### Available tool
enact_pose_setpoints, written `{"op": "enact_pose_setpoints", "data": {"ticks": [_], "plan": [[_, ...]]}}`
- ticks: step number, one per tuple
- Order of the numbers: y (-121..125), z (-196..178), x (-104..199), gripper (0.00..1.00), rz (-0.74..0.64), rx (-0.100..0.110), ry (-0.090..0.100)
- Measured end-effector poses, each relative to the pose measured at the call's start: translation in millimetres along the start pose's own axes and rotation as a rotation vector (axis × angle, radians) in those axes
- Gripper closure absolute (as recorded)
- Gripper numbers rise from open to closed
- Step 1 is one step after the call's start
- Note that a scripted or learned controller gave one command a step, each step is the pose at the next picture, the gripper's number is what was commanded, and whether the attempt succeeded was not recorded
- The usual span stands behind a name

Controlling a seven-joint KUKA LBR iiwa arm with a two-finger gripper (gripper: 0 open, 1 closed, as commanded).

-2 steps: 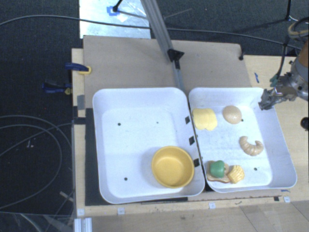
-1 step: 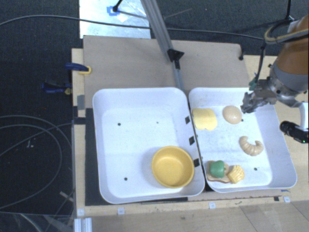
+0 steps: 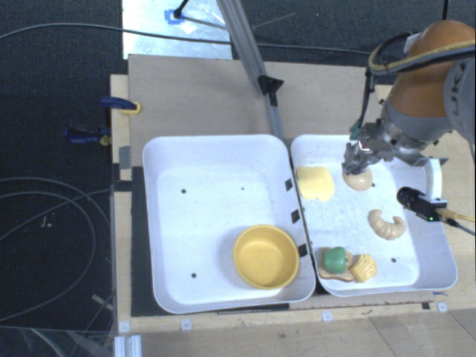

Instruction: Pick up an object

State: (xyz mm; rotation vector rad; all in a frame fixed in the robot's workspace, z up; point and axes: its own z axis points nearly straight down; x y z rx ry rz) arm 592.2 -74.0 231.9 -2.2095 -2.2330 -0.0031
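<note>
My gripper (image 3: 357, 166) hangs low over the back of the right bin (image 3: 439, 268), right on top of a small round beige piece (image 3: 359, 180) that pokes out beneath it. A flat pale yellow piece (image 3: 315, 183) lies just to the left of that. Nearer the front, a tan croissant (image 3: 387, 224) rests toward the right side. A green and yellow toy (image 3: 343, 263) sits at the front of the same bin. In the left bin (image 3: 171, 169) a yellow bowl (image 3: 265, 256) stands at the front right corner.
The two bins meet at a shared wall with black clips (image 3: 294, 216). A grey pole (image 3: 245, 43) slants across the bench behind the bins. Blue and yellow clamps (image 3: 111, 117) grip the bench's left edge.
</note>
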Motion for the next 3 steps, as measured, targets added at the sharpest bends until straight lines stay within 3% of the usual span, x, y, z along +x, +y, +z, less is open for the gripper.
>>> {"op": "enact_pose_setpoints", "data": {"ticks": [3], "plan": [[8.6,-14.8,151.8,1.00,0.000,-0.001,0.000]]}}
